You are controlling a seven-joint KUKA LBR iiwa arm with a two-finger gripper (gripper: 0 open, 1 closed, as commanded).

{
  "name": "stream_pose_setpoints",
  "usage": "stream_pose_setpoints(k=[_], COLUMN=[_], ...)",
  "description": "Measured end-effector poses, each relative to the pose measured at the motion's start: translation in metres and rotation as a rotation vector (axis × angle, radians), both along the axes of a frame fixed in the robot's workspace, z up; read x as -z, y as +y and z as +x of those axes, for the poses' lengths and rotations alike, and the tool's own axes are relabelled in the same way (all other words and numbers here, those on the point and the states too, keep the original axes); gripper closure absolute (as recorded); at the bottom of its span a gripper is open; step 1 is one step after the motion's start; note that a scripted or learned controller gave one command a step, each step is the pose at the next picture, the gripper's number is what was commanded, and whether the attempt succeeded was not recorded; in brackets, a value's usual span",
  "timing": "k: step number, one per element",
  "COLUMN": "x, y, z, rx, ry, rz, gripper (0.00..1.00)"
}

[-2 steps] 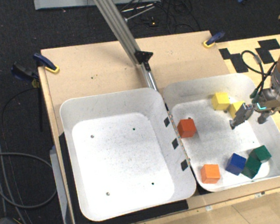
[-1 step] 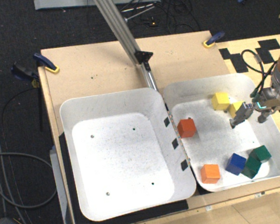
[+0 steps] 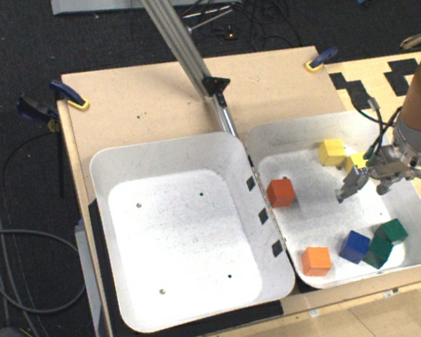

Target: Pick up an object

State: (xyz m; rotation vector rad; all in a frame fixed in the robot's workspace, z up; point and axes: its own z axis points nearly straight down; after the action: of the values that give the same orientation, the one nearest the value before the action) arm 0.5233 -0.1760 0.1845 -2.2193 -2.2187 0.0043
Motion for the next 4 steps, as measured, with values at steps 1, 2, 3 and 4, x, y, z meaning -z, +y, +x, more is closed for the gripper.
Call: stream_pose_setpoints(k=[1, 2, 3, 4], x=[0.045, 0.091, 0.079, 0.035], y=[0.006, 0.006, 0.005, 0.010], z=[-0.003, -0.003, -0.002, 0.002], rx=[0.000, 0.001, 0.001, -0.003], ry=[0.000, -0.004, -0.006, -0.010], rz=[0.001, -0.002, -0.001, -0.002], gripper=[0.00, 0.00, 1.00, 1.00])
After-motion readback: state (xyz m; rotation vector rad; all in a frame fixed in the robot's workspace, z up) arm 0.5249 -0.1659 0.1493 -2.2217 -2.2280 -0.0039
